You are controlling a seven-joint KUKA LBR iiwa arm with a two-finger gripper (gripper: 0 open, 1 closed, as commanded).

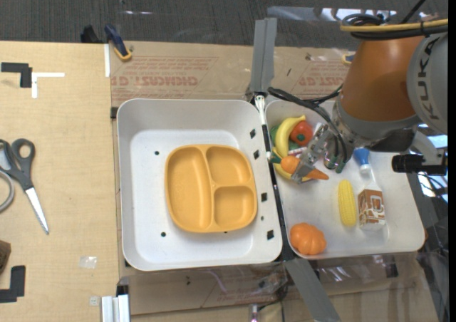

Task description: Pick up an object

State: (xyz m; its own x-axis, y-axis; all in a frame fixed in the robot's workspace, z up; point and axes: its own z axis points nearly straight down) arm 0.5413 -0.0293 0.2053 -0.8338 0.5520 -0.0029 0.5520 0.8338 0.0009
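A pair of grey-handled scissors [25,179] lies on the wooden bench [57,135]; a blue-and-yellow clamp [117,42] sits near the cardboard sheet [185,75].

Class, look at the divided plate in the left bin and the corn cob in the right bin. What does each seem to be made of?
Divided plate: probably moulded plastic, one even yellow-orange colour with soft rounded ridges and a dull sheen.
Corn cob: likely plastic toy food, uniform bright yellow with a smooth look; the kernels are too small to make out.
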